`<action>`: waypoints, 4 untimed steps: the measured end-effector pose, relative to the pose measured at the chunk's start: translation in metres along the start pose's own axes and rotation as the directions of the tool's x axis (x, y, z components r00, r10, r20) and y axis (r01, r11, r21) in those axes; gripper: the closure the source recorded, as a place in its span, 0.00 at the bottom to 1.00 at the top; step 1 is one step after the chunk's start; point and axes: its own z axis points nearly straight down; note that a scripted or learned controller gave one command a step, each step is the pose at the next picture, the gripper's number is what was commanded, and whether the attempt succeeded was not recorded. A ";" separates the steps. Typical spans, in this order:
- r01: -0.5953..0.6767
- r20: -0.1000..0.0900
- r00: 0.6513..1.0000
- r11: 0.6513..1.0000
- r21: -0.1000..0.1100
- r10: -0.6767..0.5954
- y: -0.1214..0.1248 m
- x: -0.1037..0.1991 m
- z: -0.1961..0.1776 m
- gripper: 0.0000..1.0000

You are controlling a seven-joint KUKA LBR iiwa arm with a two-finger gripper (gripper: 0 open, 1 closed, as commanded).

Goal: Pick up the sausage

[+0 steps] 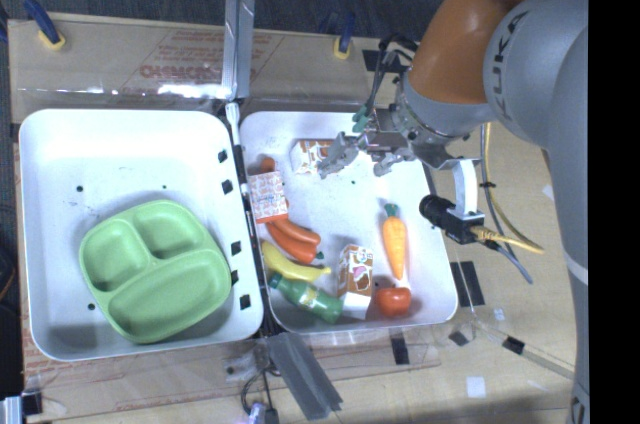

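Two white bins lie side by side under the camera, and my work is all in the right bin [432,307]. My claw [357,155] hangs over that bin's upper part, near a small carton [311,154] lying against the far wall, and its two fingers stand apart with nothing between them. The sausage [293,236] lies lower down and toward the divider, a reddish-orange link slanted across the floor, well apart from my fingers. It is crowded: a red-and-white packet [266,196] sits just above it, a banana [286,263] touches or nearly touches its lower side, and a green bottle [306,300] lies below that. Further toward my side of the bin are a second carton [355,270], a carrot [395,246] and a tomato [394,300], all clear of the target. The left bin [60,137] holds a green divided plate [156,269] and plays no part here. I judge that I am in the approach step, with the grasp not yet begun. The next move, as I read it, calls for carrying my claw down the picture and toward the divider until it stands over the sausage's middle, turning my fingers to close across its short width rather than along its length, then descending between packet and banana without nudging either. The chief risk is catching the banana along with it.
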 end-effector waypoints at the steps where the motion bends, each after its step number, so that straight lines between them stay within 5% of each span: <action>1: 0.099 0.000 0.995 0.995 0.000 -0.099 -0.028 -0.018 0.125 0.00; 2: 0.287 0.004 0.958 0.958 -0.010 -0.287 -0.064 0.006 0.148 0.00; 3: 0.292 0.004 0.957 0.957 -0.006 -0.292 -0.065 0.005 0.140 1.00; 4: 0.291 0.001 0.957 0.957 -0.002 -0.291 -0.028 0.086 0.051 1.00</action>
